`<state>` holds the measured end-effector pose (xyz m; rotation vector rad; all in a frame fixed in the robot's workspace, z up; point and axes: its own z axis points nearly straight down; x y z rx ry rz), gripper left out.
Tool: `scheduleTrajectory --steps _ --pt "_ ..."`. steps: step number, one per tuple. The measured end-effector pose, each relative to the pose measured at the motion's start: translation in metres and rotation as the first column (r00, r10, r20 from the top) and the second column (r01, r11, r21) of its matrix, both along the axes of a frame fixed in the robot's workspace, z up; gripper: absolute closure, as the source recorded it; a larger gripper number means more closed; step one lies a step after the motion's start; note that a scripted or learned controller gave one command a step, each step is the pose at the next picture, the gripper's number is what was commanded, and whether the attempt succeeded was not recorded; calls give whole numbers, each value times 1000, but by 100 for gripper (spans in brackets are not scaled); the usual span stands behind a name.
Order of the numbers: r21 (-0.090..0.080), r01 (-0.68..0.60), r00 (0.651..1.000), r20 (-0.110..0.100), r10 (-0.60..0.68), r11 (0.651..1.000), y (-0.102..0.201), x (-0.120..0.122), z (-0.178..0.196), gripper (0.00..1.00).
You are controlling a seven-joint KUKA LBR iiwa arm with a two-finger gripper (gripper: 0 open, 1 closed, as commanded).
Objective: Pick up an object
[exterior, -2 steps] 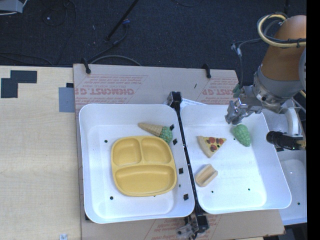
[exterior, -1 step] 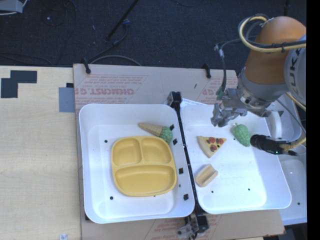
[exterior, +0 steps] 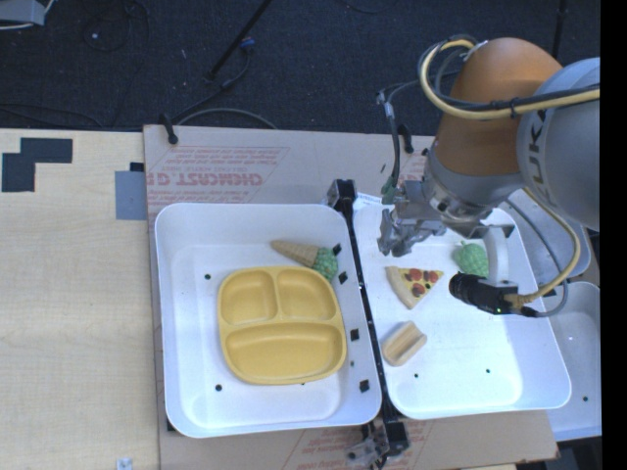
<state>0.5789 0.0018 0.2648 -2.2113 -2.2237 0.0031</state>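
Observation:
My gripper (exterior: pixel 397 243) hangs over the back left of the right bin (exterior: pixel 470 390), its metal fingers pointing down just above and left of a toy pizza slice (exterior: pixel 413 284). Nothing shows between the fingers. A green leafy toy (exterior: pixel 471 258) lies to the right of the pizza slice, partly behind the arm. A tan bread-like block (exterior: pixel 403 343) rests nearer the front of the same bin.
The left bin (exterior: pixel 181 262) holds a yellow divided plate (exterior: pixel 281 323) and a toy ice-cream cone with a green top (exterior: pixel 308 255) at its back right. A black divider rail (exterior: pixel 358 292) runs between the two bins.

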Motion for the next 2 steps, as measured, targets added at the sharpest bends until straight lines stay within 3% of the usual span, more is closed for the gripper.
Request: scheduleTrajectory --steps 1,2 --pt "-1 1 1000 -1 -1 1000 44 -4 -15 100" --pt "-1 0 1000 -2 0 1000 91 -25 -19 100"
